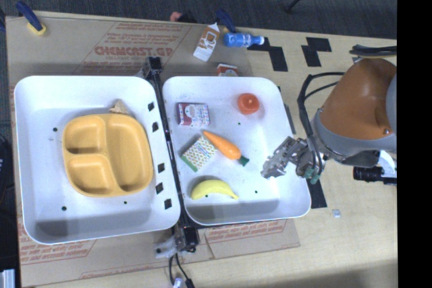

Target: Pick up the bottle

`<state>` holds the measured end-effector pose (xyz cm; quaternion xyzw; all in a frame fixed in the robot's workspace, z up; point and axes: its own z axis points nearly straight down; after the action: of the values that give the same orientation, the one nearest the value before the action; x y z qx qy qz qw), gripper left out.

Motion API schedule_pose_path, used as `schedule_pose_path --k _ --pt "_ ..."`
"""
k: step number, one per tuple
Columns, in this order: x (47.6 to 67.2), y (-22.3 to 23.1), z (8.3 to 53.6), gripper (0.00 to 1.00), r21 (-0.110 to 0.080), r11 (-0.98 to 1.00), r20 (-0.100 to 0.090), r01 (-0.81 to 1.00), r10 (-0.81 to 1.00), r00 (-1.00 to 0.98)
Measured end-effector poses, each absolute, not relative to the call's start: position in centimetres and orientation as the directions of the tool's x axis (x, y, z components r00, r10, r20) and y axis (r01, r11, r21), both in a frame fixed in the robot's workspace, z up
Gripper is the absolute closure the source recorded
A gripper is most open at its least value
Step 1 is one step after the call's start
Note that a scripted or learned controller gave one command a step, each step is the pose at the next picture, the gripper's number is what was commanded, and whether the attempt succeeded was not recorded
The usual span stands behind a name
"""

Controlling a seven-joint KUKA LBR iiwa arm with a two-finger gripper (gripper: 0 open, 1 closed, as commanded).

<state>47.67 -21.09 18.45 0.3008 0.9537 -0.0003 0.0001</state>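
Far to the gripper's left sits the yellow divided tray [106,153], well out of play. Closer in, a banana [213,190], a carrot [225,146] and a small box [198,153] crowd the right bin [287,202], and that is the danger: the gripper [278,164] hangs low over this bin, and a descent here grabs the wrong item. I cannot tell how its fingers are set. The blue bottle [241,40] lies outside the bin, up beyond its far rim, well apart from the gripper.
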Motion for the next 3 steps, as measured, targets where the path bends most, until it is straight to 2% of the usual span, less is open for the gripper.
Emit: schedule_pose_path --k 1,2,3 --pt "47.7 -14.6 19.1 1.00 -0.001 0.802 0.003 0.598 0.598 -0.802" --pt "47.7 -9.8 17.8 1.00 -0.001 0.922 0.003 0.388 0.388 -0.922" --pt "47.7 -14.2 24.3 1.00 -0.001 1.000 -0.001 0.000 0.000 -1.000"
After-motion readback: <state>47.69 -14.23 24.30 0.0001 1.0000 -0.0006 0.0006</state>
